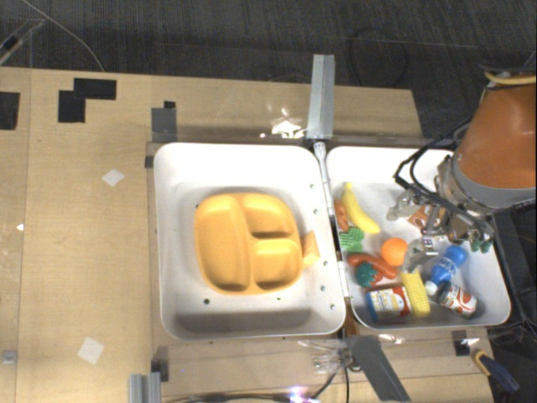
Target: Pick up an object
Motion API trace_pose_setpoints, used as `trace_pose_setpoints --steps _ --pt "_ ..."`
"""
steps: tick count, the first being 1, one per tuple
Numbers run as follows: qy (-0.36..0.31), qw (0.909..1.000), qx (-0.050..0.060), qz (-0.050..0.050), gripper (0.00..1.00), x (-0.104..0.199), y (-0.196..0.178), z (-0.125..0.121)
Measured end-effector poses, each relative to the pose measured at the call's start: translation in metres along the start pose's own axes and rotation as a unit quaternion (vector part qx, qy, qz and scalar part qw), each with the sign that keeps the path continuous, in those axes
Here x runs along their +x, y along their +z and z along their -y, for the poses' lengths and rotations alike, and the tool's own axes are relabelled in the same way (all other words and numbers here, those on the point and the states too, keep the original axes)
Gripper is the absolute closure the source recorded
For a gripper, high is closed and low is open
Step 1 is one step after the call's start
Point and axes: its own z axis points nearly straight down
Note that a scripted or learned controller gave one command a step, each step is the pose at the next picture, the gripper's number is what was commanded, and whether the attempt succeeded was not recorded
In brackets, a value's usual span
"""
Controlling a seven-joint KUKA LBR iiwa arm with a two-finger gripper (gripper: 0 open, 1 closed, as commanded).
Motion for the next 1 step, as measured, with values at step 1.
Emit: trace_pose_setpoints --steps 1 --pt "0.065 0.9979 0.000 -0.003 0.00 0.0239 0.1054 0.0409"
